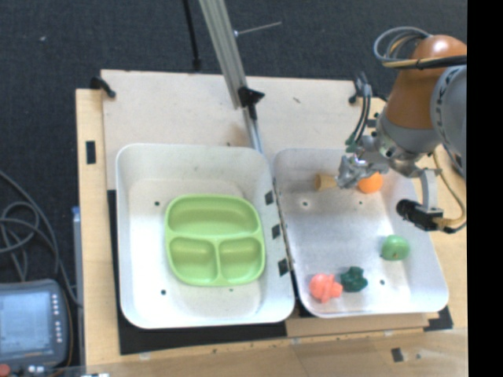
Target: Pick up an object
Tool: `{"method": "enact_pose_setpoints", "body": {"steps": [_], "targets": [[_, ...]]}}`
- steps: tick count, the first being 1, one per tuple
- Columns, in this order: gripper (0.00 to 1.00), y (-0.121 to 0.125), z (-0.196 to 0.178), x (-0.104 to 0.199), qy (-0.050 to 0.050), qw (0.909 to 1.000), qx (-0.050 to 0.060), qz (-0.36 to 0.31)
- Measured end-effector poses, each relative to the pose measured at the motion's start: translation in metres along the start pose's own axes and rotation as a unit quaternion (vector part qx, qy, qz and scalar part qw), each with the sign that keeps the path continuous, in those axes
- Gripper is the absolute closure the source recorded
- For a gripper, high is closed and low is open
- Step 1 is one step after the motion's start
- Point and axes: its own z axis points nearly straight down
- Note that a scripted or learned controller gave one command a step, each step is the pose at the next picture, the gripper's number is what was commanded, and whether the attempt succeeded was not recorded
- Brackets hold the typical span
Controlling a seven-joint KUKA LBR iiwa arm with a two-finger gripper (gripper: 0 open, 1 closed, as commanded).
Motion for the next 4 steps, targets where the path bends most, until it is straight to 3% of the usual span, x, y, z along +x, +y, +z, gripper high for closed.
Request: {"method": "enact_pose_setpoints", "body": {"steps": [1, 4], "targets": [[1.0, 0.002, -0.045, -0.002, 0.0, 1.0, 0.0, 0.0], [1.0, 0.009, -0.068, 0.162, 0.002, 1.0, 0.004, -0.003]]}}
